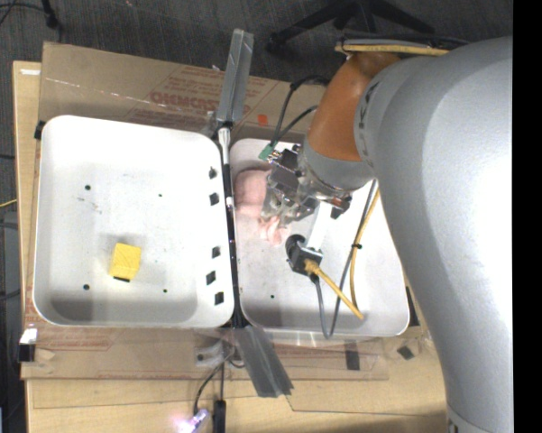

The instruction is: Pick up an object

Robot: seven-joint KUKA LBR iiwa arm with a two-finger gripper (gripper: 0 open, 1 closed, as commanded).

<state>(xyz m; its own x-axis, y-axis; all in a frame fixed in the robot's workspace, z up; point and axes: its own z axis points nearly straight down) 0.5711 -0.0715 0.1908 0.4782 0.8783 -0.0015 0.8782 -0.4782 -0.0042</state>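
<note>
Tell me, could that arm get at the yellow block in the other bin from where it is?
Probably yes. The yellow block lies alone in the left bin with nothing over it, though the gripper sits in the right bin, past the divider.

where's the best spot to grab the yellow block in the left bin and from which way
Take the yellow block across two opposite flat sides, coming straight down from above. It lies flat on the left bin floor, well away from the walls, with bare floor all round, so the claw should have room on either side. It sits slightly turned, so the claw would probably need to rotate to match its edges.
</note>
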